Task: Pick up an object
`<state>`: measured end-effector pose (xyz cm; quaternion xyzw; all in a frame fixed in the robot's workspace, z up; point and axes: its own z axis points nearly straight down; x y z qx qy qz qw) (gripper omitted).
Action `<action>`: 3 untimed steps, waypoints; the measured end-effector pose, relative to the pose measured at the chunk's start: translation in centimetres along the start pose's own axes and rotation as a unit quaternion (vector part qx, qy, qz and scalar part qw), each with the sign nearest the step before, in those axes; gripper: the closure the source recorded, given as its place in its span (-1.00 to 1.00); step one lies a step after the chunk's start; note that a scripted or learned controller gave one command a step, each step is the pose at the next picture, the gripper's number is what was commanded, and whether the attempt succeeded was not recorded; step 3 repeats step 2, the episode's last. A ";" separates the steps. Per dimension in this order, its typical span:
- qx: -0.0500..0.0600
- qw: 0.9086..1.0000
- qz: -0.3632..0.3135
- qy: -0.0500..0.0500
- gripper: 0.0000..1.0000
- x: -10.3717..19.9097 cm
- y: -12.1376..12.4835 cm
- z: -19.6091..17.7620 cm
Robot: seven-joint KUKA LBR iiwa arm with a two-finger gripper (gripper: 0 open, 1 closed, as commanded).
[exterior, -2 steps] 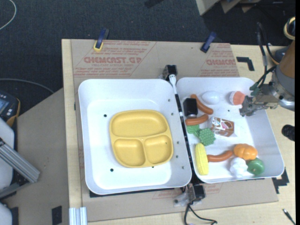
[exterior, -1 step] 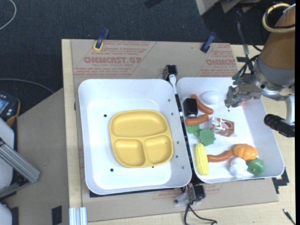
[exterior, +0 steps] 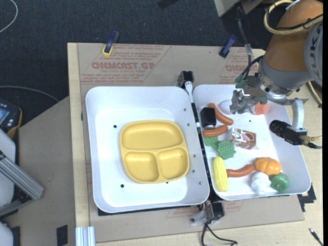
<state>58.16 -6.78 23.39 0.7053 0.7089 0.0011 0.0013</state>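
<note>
Orange toys: a hot dog lies in the upper left of the right bin, a second one just below it, and a third lower down beside the corn.
Gripper: the gripper hangs over the upper part of the right bin, just right of the top hot dog; I cannot tell whether its jaws are open or closed, and nothing is seen between them.
Red block: a small red-orange block sits just right of the gripper.
Black block: a black block rests against the left wall of the right bin, touching the top hot dog's left end.
Other toys: a brown and white packet at mid bin, a green leafy piece to its lower left, a yellow corn cob at the lower left, an orange pumpkin-like piece, a white piece and a green piece at the lower right.
Arm: the arm comes in from the upper right of the frame.
Left bin: the left bin holds a yellow divided plate at its middle.
Bench: the brown board under both bins has clamps at its upper edge.
</note>
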 end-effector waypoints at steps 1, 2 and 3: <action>0.000 1.000 0.000 0.000 1.00 4.6 1.1 0.7; 0.000 1.000 -0.001 0.001 1.00 10.6 3.6 0.5; 0.000 1.000 -0.001 0.001 1.00 10.6 3.6 0.5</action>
